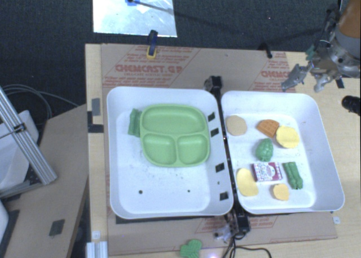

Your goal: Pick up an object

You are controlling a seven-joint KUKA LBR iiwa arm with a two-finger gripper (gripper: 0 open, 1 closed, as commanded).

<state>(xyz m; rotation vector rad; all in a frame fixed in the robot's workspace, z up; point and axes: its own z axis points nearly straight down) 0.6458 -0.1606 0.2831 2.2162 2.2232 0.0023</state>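
The right bin (321,121) holds several toy foods: a tan round cookie (236,125), an orange waffle (268,127), a yellow disc (287,137), a green broccoli (264,150), a red and white box (266,172), a green pickle (292,174), a yellow piece (246,182) and a small orange piece (280,192). My gripper (307,80) hangs over the bench just behind that bin's back rim, at the far right. It is open, fingers spread, with nothing between them.
The left bin (121,189) holds a green divided plate (174,135) and a green piece (134,122) beside it. A black divider (221,150) runs between the bins. A green toy (192,248) lies off the bench's front edge. A foil sheet (134,3) lies beyond the bench.
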